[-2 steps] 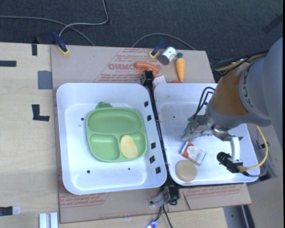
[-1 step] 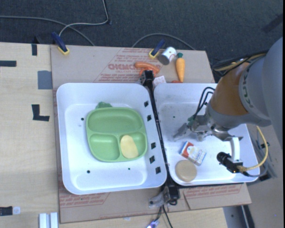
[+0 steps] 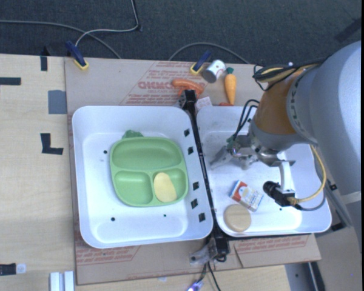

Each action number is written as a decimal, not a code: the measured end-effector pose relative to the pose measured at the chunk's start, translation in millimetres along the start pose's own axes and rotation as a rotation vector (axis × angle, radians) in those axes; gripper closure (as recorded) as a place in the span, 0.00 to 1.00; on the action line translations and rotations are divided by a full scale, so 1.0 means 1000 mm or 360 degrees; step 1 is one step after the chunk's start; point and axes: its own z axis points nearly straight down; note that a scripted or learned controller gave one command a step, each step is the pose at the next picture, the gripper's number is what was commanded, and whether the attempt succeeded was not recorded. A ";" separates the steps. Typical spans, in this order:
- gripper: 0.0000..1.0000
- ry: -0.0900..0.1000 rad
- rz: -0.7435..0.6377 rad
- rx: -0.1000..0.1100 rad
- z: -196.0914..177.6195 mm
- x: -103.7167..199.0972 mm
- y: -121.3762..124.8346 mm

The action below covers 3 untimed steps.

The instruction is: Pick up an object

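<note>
**Arm reaching into the right bin**

The grey arm (image 3: 327, 102) is stretching in from the right over the right bin (image 3: 309, 223), its gripper (image 3: 225, 153) hanging low near that bin's left wall; whether the jaws are apart or together I cannot tell. The left bin (image 3: 85, 162) is carrying a green divided plate (image 3: 147, 168) with a yellow piece (image 3: 165, 187) in one compartment. Red print on the cardboard (image 3: 145, 86) under the bins is too blurred to read. In the right bin, a round tan disc (image 3: 237, 218) is lying just beside a small red-and-white packet (image 3: 246, 195), its label illegible.
</note>
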 end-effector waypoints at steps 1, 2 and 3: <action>0.00 -0.0002 0.0000 -0.0001 0.001 0.000 0.063; 0.00 -0.0001 -0.0001 0.0001 0.001 -0.009 0.086; 0.00 -0.0002 0.0002 0.0005 -0.018 -0.046 0.086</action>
